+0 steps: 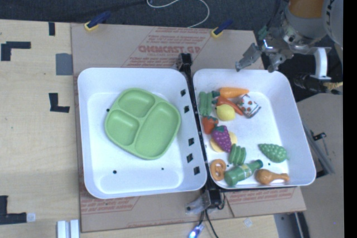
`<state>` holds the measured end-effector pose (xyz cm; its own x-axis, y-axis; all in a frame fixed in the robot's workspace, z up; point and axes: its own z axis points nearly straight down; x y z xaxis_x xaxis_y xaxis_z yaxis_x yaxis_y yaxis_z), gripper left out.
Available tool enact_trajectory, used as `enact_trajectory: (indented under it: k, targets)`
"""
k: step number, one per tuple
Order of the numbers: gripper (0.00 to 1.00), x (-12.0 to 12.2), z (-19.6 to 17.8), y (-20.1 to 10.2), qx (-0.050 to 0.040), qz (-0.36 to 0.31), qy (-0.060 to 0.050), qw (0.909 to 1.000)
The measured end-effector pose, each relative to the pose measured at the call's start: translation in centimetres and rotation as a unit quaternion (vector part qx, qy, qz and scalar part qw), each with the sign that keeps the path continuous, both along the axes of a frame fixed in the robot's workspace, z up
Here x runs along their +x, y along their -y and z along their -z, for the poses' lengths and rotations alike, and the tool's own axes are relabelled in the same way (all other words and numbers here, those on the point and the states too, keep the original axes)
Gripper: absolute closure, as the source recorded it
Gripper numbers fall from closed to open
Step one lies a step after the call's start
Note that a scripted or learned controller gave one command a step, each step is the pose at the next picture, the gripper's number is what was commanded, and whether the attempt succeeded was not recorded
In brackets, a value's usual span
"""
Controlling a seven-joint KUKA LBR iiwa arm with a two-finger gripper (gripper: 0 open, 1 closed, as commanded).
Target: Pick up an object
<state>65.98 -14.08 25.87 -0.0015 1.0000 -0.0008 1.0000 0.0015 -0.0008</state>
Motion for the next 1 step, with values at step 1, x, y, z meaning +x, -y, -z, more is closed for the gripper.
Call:
enact_trajectory:
  k: [1]
  targets:
    - [0.00,-5.76,-19.29,-2.70,-0.0006,-0.001,0.008,1.0000]
